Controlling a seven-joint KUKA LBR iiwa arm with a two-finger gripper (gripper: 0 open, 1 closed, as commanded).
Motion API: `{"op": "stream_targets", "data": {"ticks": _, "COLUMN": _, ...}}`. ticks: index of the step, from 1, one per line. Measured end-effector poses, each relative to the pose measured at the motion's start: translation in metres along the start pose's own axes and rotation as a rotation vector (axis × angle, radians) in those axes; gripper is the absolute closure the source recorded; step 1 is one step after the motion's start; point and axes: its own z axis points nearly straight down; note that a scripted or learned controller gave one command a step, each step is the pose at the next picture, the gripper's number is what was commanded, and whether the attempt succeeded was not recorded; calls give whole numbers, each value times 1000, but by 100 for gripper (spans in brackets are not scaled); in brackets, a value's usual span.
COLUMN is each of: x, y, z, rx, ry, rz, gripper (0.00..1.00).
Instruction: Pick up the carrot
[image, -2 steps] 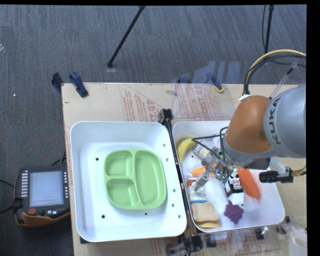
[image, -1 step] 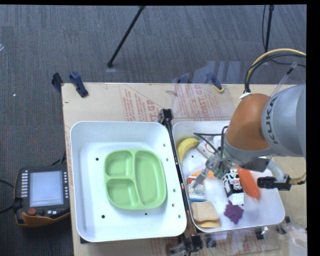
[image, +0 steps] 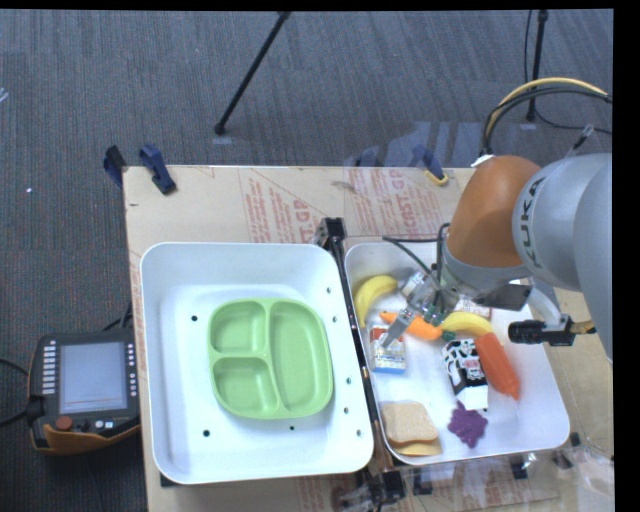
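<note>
Resting on a brown cardboard-topped bench (image: 250, 200) over dark grey carpet (image: 120, 80), two white bins sit side by side. The carrot (image: 497, 365) lies in the right bin (image: 545, 425); the jaws (image: 398, 330) hover beside a small orange piece, their state unclear.
</note>
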Motion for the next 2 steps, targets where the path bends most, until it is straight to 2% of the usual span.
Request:
{"op": "stream_targets", "data": {"ticks": 1, "x": 21, "y": -44, "z": -1, "rx": -6, "ry": -6, "rz": 370, "gripper": 0}}
{"op": "stream_targets", "data": {"ticks": 2, "x": 46, "y": -64, "z": -2, "rx": -9, "ry": -9, "rz": 550, "gripper": 0}}
